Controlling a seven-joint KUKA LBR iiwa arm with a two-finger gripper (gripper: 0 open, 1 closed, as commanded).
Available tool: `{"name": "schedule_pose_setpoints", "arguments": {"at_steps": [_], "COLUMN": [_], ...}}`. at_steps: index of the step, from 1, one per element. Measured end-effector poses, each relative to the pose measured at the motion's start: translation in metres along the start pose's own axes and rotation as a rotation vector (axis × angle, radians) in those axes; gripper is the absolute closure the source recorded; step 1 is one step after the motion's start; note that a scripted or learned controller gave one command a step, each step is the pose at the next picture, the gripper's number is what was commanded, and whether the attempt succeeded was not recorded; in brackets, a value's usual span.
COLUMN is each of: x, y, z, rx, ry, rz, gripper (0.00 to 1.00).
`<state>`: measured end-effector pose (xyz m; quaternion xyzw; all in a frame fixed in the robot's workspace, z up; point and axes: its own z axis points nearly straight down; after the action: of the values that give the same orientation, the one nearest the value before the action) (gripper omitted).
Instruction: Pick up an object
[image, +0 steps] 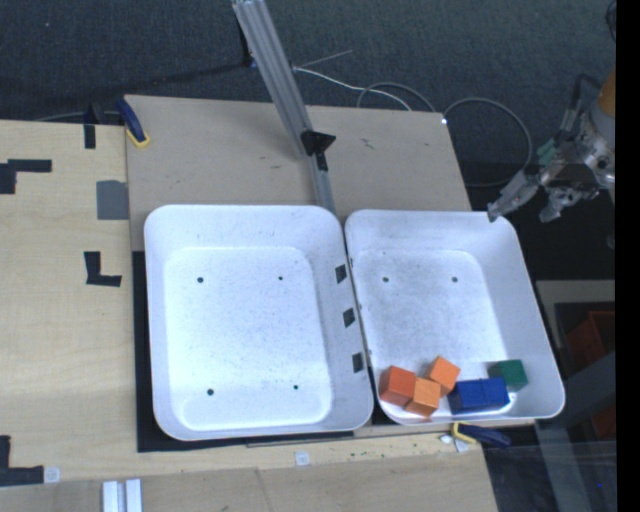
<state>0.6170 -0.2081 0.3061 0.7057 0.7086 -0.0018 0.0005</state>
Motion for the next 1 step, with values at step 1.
{"name": "schedule_pose_setpoints", "arguments": {"at_steps": [1], "x": [-0.0004], "y": [0.0552], "z": [0.0129], "rx": [-0.003], "ry": [0.001], "rz": [0.0], "gripper": [0.0]}}
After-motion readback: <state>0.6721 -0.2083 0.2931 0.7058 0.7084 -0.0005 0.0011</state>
